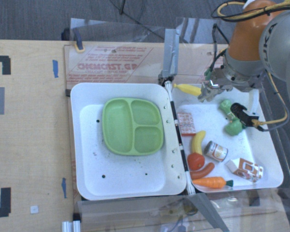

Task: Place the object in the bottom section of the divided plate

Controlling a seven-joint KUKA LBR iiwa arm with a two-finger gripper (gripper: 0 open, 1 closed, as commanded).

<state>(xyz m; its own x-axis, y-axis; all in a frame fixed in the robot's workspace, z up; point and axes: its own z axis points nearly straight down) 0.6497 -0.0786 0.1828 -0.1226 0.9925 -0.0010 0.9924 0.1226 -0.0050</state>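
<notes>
arm: grey-and-orange arm is reaching in at upper right, gripper (209, 90) hanging over the right white bin (268, 170), near a yellow corn-like piece (188, 88)
jaws: can't tell how they're standing; nothing visibly held
plate: green divided plastic plate (133, 126) sitting in the left white bin (87, 178), sections looking bare
progress: judging early; pick and place both pending, target object unclear

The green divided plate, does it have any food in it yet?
No. The green divided plate sits in the left bin with all three sections bare, while the toy foods, like the carrot, lie in the right bin.
</notes>
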